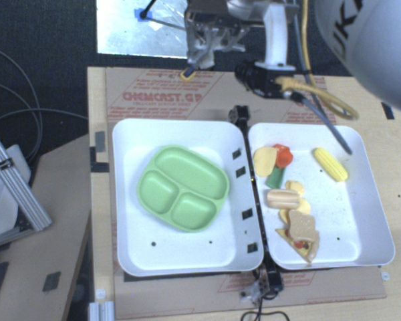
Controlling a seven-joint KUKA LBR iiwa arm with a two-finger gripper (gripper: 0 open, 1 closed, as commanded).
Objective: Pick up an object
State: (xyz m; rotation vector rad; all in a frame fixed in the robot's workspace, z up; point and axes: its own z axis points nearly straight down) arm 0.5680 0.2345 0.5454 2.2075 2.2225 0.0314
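One pincer [202, 57] hangs above the far edge of the surface [67, 179], beyond both bins; whether its tips are apart or together, I cannot tell.
Nearer, the left bin [130, 199] holds a green divided plate [183, 188]. The right bin [367, 199] holds the toy food: a corn cob [331, 164] lying apart, and a yellow piece [264, 158], a tomato [282, 155], a sausage [283, 198] and a sandwich [302, 227] clustered by the divider.
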